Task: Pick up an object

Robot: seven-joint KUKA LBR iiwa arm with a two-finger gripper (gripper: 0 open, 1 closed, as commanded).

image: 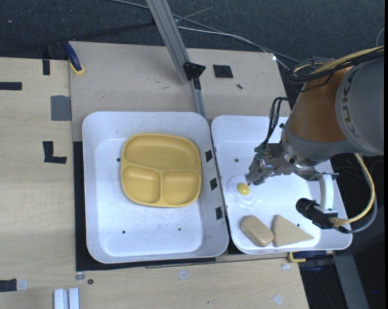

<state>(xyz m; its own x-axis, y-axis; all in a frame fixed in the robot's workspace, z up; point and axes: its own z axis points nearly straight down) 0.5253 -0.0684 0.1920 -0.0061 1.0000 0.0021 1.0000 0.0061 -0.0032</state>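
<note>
Here we are looking down on a bench point(26, 172) carrying two shallow white bins side by side. The left bin point(104, 237) is holding a yellow plate point(160, 169) with three compartments, lying flat near the middle of the bin floor and a little toward the far side. The right bin point(229, 137) is holding three small things: a small yellow ball point(243, 188) sitting on the floor toward the bin's left-middle, a tan oblong block point(256, 230) lying near the front edge, and a tan wedge point(289, 231) lying just beside that block on its right, the two seeming to touch. The arm point(339, 111), grey with an orange band, is reaching in from the right and hanging over the right bin. Its claw point(258, 172) is pointing down and to the left, with its tip just above and to the right of the yellow ball, very near it. How far the claw is standing open we cannot tell, since the tip is dark and small against the bin, and we are seeing nothing clearly caught in it. The ball seems to be resting on the bin floor, and the block and wedge are lying well clear of the claw, nearer the front. A thin metal pole point(171, 37) is slanting down from the top toward the gap between the two bins.
</note>
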